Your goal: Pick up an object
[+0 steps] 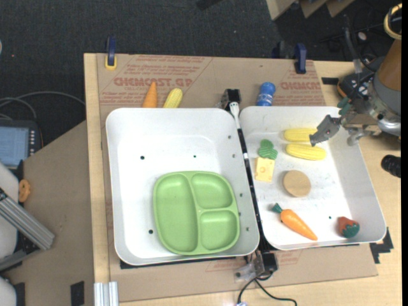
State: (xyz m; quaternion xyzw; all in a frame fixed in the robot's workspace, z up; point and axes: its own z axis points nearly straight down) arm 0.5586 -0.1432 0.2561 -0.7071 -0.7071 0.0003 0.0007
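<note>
The right bin [357, 177] holds two yellow corn-like pieces [297, 134] [305, 152], a small green piece [267, 149], a yellow cheese block [264, 169], a round tan disc [297, 183], an orange carrot [297, 223] and a red and green piece [347, 226]. My gripper [324, 131] reaches in from the right, low over the right ends of the two yellow pieces. I see nothing held in it.
The left bin [127, 145] carries a green divided plate [196, 212]. Behind the bins on the brown board lie an orange carrot [150, 95], a yellow piece [173, 97], a black object [231, 97] and a blue bottle [266, 94]. Clamps stand at the board's back edge.
</note>
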